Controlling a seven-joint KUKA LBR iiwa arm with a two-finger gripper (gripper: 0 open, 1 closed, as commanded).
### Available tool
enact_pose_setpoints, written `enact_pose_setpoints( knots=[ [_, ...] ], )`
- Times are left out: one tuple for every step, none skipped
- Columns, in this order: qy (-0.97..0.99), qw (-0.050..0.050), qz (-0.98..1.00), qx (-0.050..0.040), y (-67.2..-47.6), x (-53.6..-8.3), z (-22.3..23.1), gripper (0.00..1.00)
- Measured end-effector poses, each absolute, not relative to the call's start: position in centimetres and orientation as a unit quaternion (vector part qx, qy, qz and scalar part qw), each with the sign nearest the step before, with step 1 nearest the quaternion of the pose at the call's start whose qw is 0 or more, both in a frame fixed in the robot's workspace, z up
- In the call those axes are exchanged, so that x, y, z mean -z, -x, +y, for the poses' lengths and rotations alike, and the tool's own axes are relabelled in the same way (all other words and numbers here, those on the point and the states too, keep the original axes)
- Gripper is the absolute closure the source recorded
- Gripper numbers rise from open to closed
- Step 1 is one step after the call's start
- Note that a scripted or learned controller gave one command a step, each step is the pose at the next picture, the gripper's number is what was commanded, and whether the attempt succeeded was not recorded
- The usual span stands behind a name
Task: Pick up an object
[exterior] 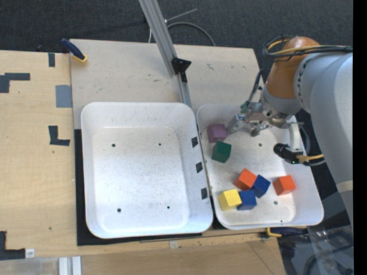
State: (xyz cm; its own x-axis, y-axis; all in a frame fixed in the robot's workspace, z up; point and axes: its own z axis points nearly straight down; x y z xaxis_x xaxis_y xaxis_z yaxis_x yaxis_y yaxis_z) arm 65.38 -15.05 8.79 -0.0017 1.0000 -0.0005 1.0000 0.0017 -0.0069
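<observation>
Six plain, unlabelled blocks [248,188] in the right bin [309,211]; fingers [245,123] nearby, spread unclear.

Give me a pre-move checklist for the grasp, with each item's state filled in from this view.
1. Objects available in the right bin: ok. Purple block, green block, orange block, two blue blocks, yellow block and a red-orange block lie there.
2. Gripper over the right bin: ok, at its upper part.
3. Nearest target: ok, the purple block lies just left of the gripper.
4. Target stands free: ok, purple and green blocks are apart from the cluster.
5. Object in the gripper: cannot tell.
6. Height above the bin floor: cannot tell from this slant.
</observation>
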Motion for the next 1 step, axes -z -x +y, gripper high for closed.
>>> enact_pose_setpoints(
  knots=[
    [0.706, 0.000, -0.708, -0.0009, -65.57, -10.18, -14.98, 1.00]
  ],
)
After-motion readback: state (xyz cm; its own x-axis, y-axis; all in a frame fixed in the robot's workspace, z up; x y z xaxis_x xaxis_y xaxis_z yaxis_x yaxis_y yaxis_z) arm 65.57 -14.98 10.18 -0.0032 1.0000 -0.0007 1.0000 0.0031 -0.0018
